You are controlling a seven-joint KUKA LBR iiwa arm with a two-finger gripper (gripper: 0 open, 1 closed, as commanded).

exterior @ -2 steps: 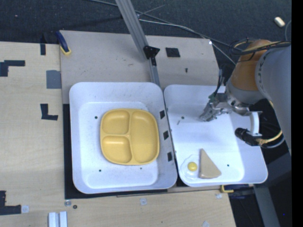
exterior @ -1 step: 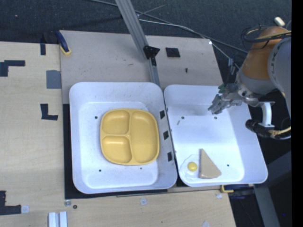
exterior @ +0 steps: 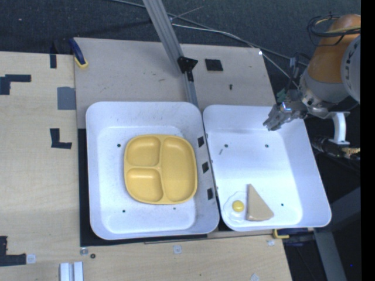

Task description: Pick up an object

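From my remote station, the pick has not yet happened. The gripper (exterior: 275, 122) hangs over the far right corner of the right bin (exterior: 293, 157), carrying nothing that I can see; whether it is released or clenched I cannot tell, since from this slanted overhead angle it reads as one dark, narrow shape.

The candidates for lifting sit well apart from it. A tan wedge (exterior: 256, 205) lies flat at the near edge of the same bin, and just beside it on its left rests a small yellow round piece (exterior: 237, 206), the two close together but, as far as I can make out, not quite touching. In the left bin (exterior: 99, 157), a yellow divided plate (exterior: 160, 169) with three compartments lies flat near the middle, nothing resting in it.

My reading: everything remains to be done. The arm must still travel from the far corner toward the near edge of the right bin, descend over a chosen item, close on it and raise it. The wedge and the round piece lie hard against the bin's near wall, which I judge could crowd the approach. Around both bins the desk (exterior: 135, 69) carries only tape marks and a slanted metal rail (exterior: 167, 28).
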